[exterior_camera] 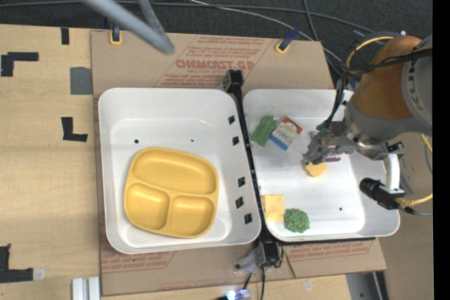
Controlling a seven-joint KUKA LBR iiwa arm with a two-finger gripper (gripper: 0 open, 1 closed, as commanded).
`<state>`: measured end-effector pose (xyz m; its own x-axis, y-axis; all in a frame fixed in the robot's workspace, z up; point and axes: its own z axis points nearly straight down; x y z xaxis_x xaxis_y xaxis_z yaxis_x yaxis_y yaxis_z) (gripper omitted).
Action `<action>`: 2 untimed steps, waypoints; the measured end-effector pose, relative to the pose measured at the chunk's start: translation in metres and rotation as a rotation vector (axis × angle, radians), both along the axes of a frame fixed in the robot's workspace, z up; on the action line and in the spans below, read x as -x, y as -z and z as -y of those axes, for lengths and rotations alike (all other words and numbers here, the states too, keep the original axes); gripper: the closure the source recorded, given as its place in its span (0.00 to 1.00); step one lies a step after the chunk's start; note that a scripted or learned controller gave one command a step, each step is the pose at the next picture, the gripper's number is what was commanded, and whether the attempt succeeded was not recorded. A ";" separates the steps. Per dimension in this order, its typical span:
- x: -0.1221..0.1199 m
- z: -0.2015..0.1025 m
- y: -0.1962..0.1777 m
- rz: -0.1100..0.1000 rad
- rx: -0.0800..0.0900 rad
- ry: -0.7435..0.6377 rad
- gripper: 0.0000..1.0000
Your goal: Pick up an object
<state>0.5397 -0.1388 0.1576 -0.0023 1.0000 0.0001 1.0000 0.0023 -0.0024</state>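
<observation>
- Gripper low in right bin, centre-right of frame; yellow piece partly hidden beneath it.
- Grip state: cannot tell.
- Arm enters from right edge.

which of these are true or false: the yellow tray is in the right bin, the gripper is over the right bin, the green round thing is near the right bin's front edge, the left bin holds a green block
1. The yellow tray is in the right bin. False: it lies in the left bin.
2. The gripper is over the right bin. True.
3. The green round thing is near the right bin's front edge. True.
4. The left bin holds a green block. False: the green block is in the right bin.
</observation>
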 end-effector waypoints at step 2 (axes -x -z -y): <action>-0.006 0.001 -0.100 0.005 0.001 0.001 1.00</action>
<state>0.5455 -0.1393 0.2571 -0.0014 1.0000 -0.0010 1.0000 0.0014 0.0030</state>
